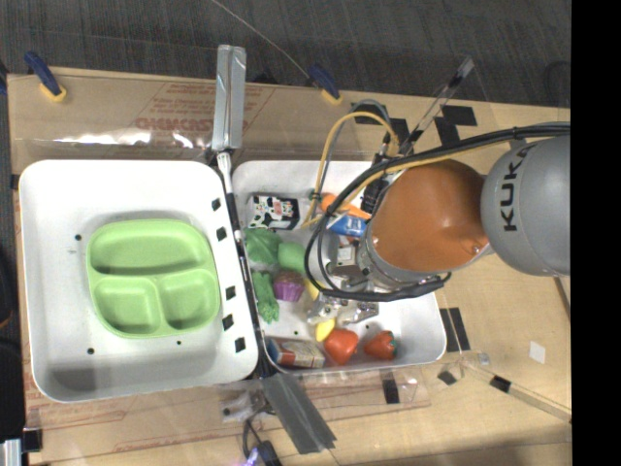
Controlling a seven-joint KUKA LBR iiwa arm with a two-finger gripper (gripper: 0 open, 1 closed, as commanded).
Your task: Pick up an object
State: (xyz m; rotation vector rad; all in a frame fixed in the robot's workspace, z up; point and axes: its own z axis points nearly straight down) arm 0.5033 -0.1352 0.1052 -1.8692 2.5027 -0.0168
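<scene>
Two bins: the left bin (39, 260) and the right bin (427, 333) sit side by side, touching along a black-clipped seam.
Green tray (150, 278): lies in the middle of the left bin, three compartments showing, well apart from the seam.
Arm (529, 207): grey, with an orange band (427, 216) — it hangs over the right bin, covering much of its far side from the seam.
Gripper (347, 309): low over the right bin's middle, above the clutter; whether it is released or clenched I cannot tell.
Objects in the right bin: a green toy (267, 252) just beside the seam, a purple piece (288, 285) near it, a cow-patterned item (273, 212) toward the bin's upper edge, and two red pieces (342, 344) by the lower wall — close under the gripper.
</scene>
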